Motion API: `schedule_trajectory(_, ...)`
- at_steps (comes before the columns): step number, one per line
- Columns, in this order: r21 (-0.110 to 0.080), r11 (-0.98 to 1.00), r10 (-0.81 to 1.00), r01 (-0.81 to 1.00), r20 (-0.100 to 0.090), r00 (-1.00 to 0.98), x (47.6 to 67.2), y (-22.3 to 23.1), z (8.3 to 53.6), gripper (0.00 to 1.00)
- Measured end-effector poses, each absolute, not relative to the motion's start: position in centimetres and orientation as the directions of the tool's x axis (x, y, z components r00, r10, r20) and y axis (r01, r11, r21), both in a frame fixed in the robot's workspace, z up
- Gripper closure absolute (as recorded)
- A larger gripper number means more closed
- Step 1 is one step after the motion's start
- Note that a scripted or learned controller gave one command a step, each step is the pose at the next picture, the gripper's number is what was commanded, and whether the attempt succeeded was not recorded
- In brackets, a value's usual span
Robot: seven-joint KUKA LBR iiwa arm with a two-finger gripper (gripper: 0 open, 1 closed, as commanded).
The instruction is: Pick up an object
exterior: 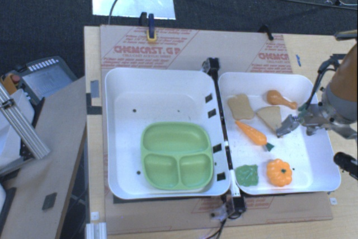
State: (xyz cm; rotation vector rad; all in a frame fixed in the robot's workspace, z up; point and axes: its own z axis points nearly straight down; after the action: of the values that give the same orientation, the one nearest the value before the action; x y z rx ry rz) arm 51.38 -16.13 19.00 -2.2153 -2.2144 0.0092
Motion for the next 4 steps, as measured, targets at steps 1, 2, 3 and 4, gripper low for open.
schedule_trajectory(1, 0.001, 0.003, 1.0, 1.0, 0.0, -0.003, 51.7, -16.1, 19.6, 0.0)
schedule_trajectory(2, -0.003, 0.001, 1.0, 1.0, 0.001, -0.001, 51.2, -15.7, 13.5, 0.0)
schedule_trajectory(3, -0.002, 0.001, 1.0, 1.0, 0.001, -0.001, 51.2, -15.6, 8.3, 0.0)
schedule_trajectory(4, 0.003, 0.002, 1.0, 1.0, -0.001, -0.002, 51.4, -15.7, 9.6, 1.0)
